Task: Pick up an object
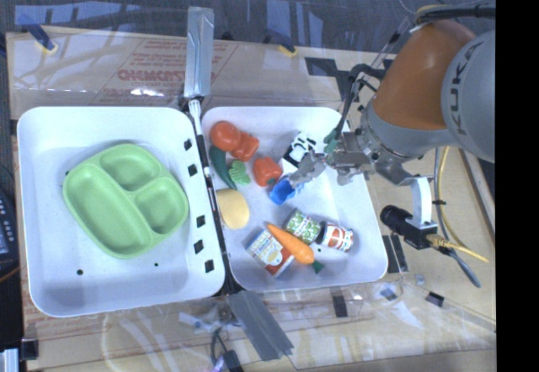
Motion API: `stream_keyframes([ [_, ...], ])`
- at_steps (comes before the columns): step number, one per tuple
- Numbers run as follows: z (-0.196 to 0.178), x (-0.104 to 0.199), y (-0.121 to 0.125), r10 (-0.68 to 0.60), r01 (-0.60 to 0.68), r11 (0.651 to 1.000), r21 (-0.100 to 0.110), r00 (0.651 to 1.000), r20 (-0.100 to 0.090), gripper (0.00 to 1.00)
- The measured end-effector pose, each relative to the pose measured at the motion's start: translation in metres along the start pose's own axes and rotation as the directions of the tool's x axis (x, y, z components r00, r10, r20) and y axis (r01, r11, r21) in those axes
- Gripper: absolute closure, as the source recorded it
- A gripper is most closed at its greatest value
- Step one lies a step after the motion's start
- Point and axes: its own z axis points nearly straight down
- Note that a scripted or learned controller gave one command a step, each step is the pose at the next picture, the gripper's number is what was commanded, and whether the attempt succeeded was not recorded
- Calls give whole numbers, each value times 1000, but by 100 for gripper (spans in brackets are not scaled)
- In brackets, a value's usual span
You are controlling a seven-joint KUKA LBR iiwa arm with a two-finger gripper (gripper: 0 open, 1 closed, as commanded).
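The right bin [358, 202] holds several toy foods. Among them are an orange-red piece [232, 139], a small red piece [267, 170], a green vegetable [236, 172], a yellow lump [233, 209], a carrot [290, 244] lying over a small carton [265, 251], and two little cans [320, 231]. My gripper [310, 167] hangs low over the middle of this bin. It sits just right of a blue piece [282, 189] and right beside a black-and-white piece [299, 146]. Nothing can be seen held in it.
The left bin [50, 278] holds a green divided plate [126, 198]. A grey divider strip [200, 50] runs back from between the bins. The arm's orange band [421, 76] and grey wrist cover the right bin's far right corner.
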Motion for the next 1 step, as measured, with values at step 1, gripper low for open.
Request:
stream_keyframes([
  [1,-52,-41,-20,-30,30,1000,-6,1000,2,0],
])
